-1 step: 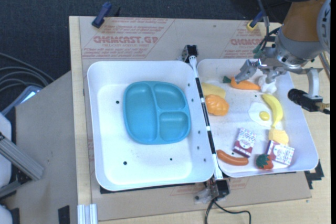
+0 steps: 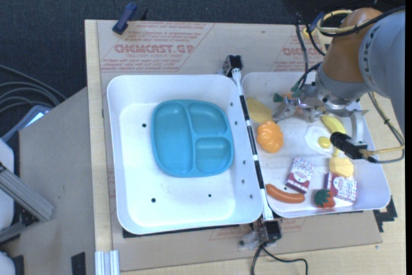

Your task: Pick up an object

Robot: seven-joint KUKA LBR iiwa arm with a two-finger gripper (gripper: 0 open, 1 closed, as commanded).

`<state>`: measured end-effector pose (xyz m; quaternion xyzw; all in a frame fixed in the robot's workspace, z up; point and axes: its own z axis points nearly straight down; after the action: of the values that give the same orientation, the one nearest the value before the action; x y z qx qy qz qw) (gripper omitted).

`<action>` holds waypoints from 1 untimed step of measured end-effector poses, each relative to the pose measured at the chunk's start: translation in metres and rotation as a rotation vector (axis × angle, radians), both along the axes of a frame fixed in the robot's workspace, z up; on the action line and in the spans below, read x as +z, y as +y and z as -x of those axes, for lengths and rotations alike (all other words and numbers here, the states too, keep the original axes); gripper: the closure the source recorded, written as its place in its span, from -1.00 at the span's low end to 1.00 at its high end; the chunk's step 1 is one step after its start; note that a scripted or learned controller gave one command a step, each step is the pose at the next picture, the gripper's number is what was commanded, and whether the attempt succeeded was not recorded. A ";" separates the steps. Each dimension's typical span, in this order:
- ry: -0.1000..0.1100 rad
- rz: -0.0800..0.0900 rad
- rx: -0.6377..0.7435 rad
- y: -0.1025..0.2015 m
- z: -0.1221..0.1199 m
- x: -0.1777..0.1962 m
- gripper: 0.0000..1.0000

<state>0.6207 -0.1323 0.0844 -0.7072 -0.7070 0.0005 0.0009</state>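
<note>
Hotdog (image 2: 284,193) lay nearest, untouched in right bin (image 2: 380,193).
Gripper (image 2: 325,114) was lowered among toys beside fried egg (image 2: 317,139); finger state could not be told. Nothing was seen lifted; pick judged outstanding.

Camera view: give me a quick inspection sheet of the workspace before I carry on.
Surface: cardboard-topped bench bearing two white bins.
Job's things: right bin holds toy food: orange pumpkin, fried egg, sausage, banana, two small cartons.
Clutter: left bin holds a blue divided plate; blue clip on the bench.
Grippers: gripper low over the right bin's far end, holding nothing seen.
Cables: yellow and black cables along the arm.
Surroundings: dark carpet.
</note>
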 end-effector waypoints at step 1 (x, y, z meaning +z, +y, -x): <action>0.011 0.000 -0.002 0.010 -0.041 -0.001 -1.00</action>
<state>0.6621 -0.1221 0.0830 -0.7080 -0.7062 0.0044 0.0047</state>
